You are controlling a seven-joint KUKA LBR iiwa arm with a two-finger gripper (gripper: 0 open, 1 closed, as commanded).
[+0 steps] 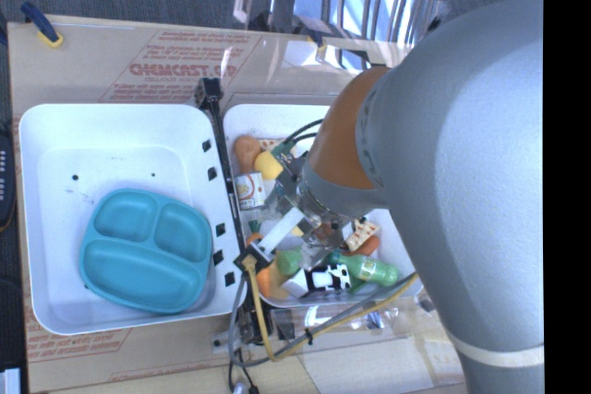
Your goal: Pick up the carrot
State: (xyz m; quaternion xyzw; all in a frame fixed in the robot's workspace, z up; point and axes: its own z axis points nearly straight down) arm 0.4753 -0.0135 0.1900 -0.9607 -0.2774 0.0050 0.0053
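The grey arm (462, 161) with its orange band (337, 143) reaches in from 3 o'clock and covers most of the right bin (242, 120). The gripper (309, 231) sits low among the clutter there; whether it is open, closed or gripping anything cannot be told.

The carrot (267, 277) appears as an orange piece at the right bin's 7 o'clock corner, just beside the divider between the 2 bins, touching a green bottle (369, 270) group that lies toward 5 o'clock. A black-and-white cow toy (325, 278) lies just beside the green items. At the bin's 11 o'clock, a yellow item (269, 165) and a brownish-orange one (246, 149) sit close together.

The left bin (55, 134) holds a blue divided plate (148, 249) with 3 compartments, lying toward its 6 o'clock side.
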